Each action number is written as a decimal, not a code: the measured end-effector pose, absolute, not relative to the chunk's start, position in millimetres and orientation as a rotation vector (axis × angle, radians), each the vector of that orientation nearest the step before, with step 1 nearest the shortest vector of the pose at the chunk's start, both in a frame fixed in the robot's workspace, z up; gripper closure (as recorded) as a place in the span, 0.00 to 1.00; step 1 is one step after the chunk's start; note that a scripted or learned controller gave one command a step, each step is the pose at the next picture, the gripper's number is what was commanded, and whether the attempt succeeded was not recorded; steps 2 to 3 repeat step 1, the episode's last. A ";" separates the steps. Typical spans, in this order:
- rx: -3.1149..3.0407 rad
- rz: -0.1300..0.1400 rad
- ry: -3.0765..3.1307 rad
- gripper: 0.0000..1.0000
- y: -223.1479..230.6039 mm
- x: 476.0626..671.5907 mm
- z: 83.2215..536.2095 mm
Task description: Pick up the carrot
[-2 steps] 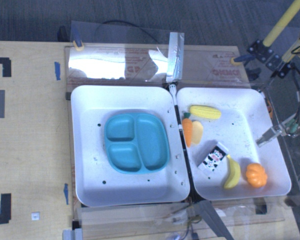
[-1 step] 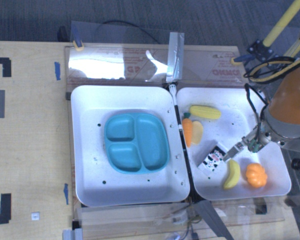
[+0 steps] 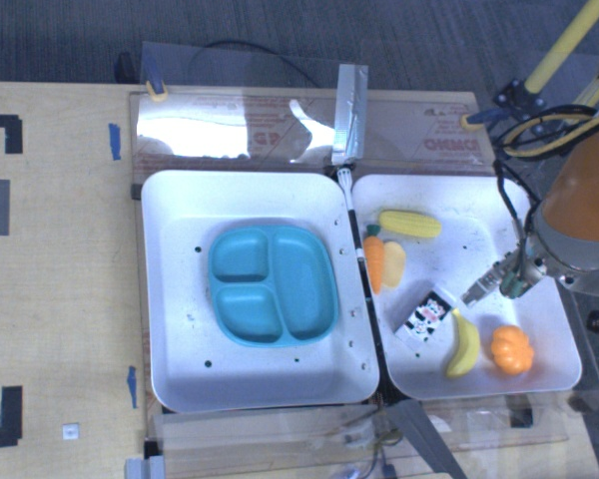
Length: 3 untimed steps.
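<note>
Arm (image 3: 579, 203) reaching in from right, gripper (image 3: 489, 284) low, angled left.

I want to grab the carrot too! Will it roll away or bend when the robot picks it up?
The carrot looks like a stiff, smooth toy, so it probably won't bend but might slip. Its rounded, tapered shape could roll, though the bin wall and the pale yellow piece beside it may block that.

the divided plate (image 3: 274, 283) lies in the left bin (image 3: 170, 267); the carrot (image 3: 375, 263) rests in the right bin (image 3: 554, 367), against its left wall.
</note>
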State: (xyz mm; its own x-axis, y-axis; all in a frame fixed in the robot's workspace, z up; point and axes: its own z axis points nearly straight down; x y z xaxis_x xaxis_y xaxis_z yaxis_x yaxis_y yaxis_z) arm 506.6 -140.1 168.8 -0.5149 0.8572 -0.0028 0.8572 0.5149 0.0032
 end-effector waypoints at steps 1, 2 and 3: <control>1.775 0.004 2.583 1.00 -124.0 507.9 88.2; 1.775 0.004 2.583 1.00 -124.0 507.9 88.2; 1.775 0.004 2.583 1.00 -124.0 507.9 88.2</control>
